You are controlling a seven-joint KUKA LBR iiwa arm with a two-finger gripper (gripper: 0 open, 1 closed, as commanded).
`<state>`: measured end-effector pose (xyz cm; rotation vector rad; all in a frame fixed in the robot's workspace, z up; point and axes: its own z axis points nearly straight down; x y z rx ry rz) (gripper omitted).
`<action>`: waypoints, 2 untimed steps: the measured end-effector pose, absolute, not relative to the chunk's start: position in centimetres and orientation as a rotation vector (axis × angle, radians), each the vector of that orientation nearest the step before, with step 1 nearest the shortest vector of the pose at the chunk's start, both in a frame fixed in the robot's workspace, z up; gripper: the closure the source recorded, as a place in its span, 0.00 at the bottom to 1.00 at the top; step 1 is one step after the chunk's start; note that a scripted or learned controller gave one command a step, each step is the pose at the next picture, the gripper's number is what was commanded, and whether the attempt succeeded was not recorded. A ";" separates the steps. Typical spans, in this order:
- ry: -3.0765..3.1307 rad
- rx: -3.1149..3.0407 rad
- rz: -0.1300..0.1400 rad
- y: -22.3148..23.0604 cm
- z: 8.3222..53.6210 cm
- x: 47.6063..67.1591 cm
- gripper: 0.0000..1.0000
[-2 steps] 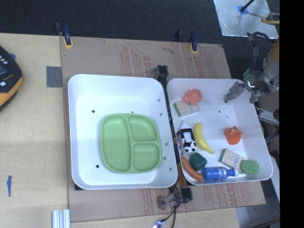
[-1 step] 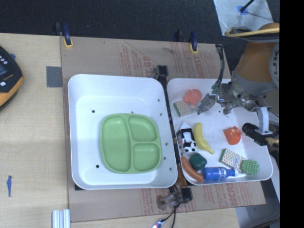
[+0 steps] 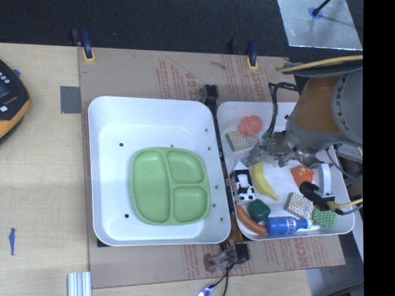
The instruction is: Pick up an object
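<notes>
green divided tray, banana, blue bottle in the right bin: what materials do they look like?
Green divided tray: looks like moulded plastic, matte, with soft rounded compartment edges and even colour.
Banana: probably a plastic or rubber toy; its yellow is uniform and smooth with a slight sheen.
Blue bottle: likely plastic, fairly glossy, lying on its side; it is too small to tell more.

The end effector [image 3: 266,151] hangs low in the right bin [image 3: 225,113], just above the banana [image 3: 263,180].

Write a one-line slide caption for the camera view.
Arm over toy-filled right bin near banana; green tray in left bin.
</notes>
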<state>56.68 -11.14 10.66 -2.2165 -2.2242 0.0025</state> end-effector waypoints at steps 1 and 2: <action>-2.240 -2.249 -0.018 -10.6 10.4 55.6 0.00; -2.227 -2.218 0.002 -9.7 9.2 55.7 0.00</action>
